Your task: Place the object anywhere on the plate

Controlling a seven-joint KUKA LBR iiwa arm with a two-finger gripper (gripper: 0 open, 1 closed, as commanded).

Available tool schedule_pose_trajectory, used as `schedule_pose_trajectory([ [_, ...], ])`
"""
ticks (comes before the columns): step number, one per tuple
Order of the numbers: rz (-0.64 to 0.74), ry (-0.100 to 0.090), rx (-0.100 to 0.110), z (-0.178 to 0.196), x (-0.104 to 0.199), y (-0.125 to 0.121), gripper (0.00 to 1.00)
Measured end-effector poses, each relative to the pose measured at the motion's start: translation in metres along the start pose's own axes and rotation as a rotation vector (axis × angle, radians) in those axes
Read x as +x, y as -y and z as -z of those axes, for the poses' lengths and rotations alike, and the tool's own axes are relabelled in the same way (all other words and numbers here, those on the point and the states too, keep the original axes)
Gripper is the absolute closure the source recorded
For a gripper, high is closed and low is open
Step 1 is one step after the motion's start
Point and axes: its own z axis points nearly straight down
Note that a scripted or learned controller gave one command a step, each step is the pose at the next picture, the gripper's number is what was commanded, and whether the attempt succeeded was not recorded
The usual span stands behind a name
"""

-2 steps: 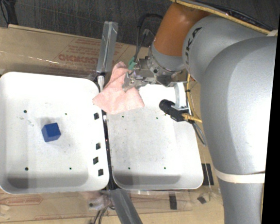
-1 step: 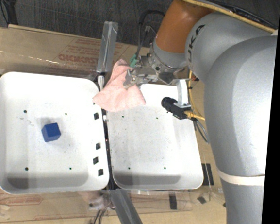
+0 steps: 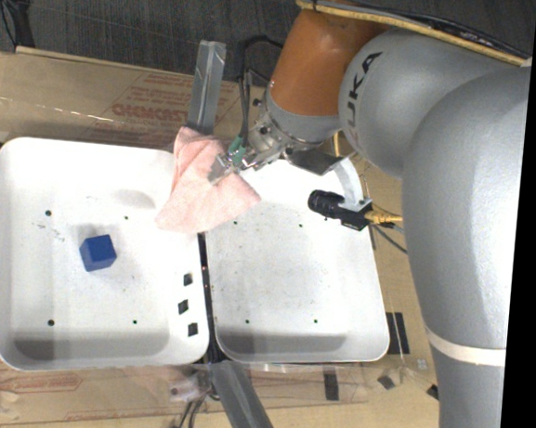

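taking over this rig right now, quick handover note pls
Gripper: shut on the pink cloth, which hangs from its fingers over the divide between the two bins, near their far edge.
Left bin: holds a blue cube, lying untouched on the floor.
Right bin: bare white floor below the cloth's right side.
Done: cloth looks picked up.
Left: I can't make out a plate here, so find the target, carry the cloth over it and release.
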Motion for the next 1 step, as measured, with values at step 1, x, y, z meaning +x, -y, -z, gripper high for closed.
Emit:
schedule_pose_trajectory([
  [1, 0.405, 0.001, -0.001, 0.0009, 0.0496, -0.0164, 1.0],
])
